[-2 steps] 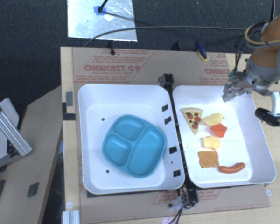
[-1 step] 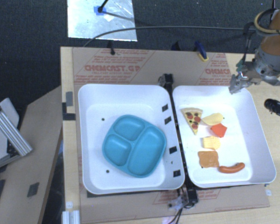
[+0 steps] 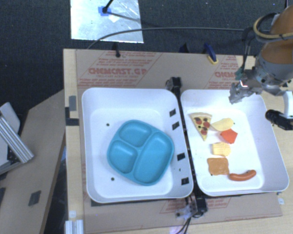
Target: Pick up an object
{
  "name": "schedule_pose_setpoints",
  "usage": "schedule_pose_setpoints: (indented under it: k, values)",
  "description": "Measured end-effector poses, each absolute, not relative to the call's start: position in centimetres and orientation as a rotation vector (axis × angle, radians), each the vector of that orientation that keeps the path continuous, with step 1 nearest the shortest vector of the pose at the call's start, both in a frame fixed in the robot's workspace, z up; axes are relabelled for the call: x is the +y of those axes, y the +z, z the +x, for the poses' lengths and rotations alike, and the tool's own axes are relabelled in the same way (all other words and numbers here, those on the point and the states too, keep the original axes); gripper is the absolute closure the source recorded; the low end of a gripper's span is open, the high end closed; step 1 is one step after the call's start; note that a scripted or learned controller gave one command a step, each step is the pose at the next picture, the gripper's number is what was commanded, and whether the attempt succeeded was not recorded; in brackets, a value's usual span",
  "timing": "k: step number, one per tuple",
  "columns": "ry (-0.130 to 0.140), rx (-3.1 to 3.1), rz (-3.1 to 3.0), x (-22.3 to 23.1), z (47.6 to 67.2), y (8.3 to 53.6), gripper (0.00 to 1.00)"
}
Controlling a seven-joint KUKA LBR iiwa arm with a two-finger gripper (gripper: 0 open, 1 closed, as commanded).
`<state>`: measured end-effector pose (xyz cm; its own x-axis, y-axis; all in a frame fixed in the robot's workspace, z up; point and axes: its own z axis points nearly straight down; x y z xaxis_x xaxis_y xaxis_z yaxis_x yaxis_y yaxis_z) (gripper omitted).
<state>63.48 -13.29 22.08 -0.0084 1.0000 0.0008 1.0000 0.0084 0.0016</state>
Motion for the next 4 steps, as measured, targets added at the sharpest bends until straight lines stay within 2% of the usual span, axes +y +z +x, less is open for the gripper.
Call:
schedule_pose_setpoints:
  k: [4]
  values:
    - [0.001, 2.235, 2.211, 10.0, 57.8, 22.2, 1.00]
